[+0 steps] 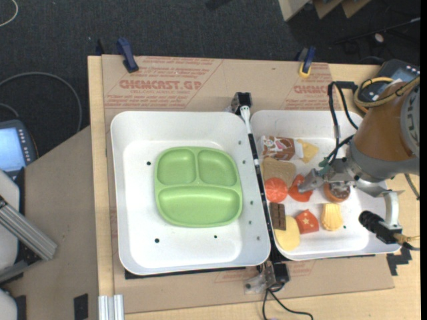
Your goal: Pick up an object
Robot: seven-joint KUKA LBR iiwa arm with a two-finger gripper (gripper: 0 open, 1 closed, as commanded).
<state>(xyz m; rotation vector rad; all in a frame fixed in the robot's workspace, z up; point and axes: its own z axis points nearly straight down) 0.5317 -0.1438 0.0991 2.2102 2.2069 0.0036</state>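
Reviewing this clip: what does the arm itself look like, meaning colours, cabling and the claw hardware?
The arm enters from the right: a broad orange band above a rounded grey wrist section. A black cable loops along its left side, and a yellow-ringed fitting sits near its top. The claw is small, dark metallic hardware over the right bin; its finer details are too small to make out.
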